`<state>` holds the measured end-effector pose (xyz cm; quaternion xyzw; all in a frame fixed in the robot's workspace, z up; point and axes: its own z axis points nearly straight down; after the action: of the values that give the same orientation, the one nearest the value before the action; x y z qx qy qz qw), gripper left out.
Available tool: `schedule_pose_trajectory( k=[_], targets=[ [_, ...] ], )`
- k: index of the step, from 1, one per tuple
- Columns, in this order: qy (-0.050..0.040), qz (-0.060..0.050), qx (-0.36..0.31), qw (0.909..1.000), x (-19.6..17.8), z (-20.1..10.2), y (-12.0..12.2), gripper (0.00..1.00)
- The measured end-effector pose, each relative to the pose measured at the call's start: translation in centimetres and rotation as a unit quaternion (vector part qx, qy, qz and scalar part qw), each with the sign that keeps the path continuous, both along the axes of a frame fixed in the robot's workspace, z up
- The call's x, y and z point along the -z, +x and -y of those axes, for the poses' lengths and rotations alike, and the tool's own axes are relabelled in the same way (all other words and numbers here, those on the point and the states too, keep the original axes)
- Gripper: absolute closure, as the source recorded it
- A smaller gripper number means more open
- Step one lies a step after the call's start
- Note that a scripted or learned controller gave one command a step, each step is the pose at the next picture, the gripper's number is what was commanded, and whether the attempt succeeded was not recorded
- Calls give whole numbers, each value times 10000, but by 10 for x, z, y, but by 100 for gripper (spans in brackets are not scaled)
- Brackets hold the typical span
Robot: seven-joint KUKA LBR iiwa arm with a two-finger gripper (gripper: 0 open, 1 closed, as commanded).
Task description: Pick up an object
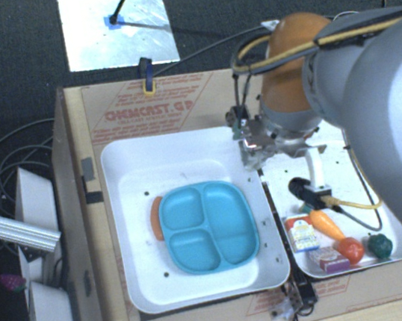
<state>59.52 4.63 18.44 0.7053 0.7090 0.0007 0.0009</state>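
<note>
Although no single thing is marked out for picking, the loose toys lie in two places. At the near end of the right bin (pixel 341 164) sits a cluster. An orange toy carrot (pixel 326 224) lies tilted, its tip toward the near right. A small white carton (pixel 302 234) with red trim sits just left of it, seemingly touching. A red tomato (pixel 350 249) and a dark green round thing (pixel 380 245) lie side by side nearer the corner. A flat pink-purple box (pixel 329 260), perhaps a packet, rests against the near wall.

In the left bin (pixel 121 229) a sky-blue divided plate (pixel 208 227) lies flat, with an orange-brown sausage (pixel 155 217) lying lengthwise along its left edge.

The grey arm (pixel 378 82) sweeps in from the right, its orange band (pixel 292 43) on the far side. The wrist is bent down so that the gripper (pixel 250 148) hangs over the far stretch of the wall between the two bins, well apart from the cluster. Whether the claw is wide or narrow cannot be told from this angle.
</note>
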Motion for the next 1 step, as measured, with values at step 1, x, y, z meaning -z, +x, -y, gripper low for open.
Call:
schedule_pose_trajectory(
  k=[1],
  targets=[
    [-4, 4, 17, 10000, -51, 55, -16, 100]
  ],
)
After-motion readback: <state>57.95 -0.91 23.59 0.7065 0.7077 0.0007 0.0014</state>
